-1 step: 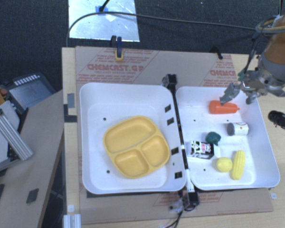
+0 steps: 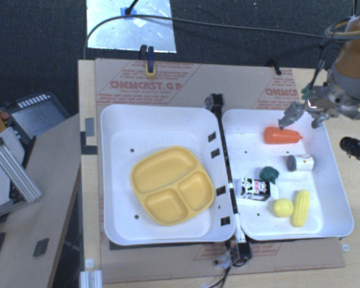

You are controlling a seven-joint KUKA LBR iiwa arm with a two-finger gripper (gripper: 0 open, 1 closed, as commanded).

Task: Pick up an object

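Here, operator, you see the arm cut off by the picture's right edge, so only its wrist and the gripper (image 2: 303, 117) are in view, and a cable loops over it. The two fingers (image 2: 287, 117) are spread well apart and hold nothing; they hang just above the back of the right bin (image 2: 342, 179), one tip just beside the blunt end of the toy carrot (image 2: 282, 136). Whether that tip touches the carrot, you cannot tell from this slant.

Take the carrot as your landmark. It lies flat in the right bin's rear part, long axis across the bin, its narrower end pointing right toward the arm's side. In front of it and a little right lies a small white-and-grey cylinder (image 2: 299, 162) on its side; its label is too small to read. Further forward sits a dark green lump (image 2: 269, 174), blurred, touching a small printed carton (image 2: 255, 188). Well in front of the carrot, a yellow lemon (image 2: 282, 207) rests just beside a corn cob (image 2: 300, 207), which points roughly front to back. Far left of the carrot, the left bin (image 2: 117, 161) holds a yellow divided plate (image 2: 171, 185).
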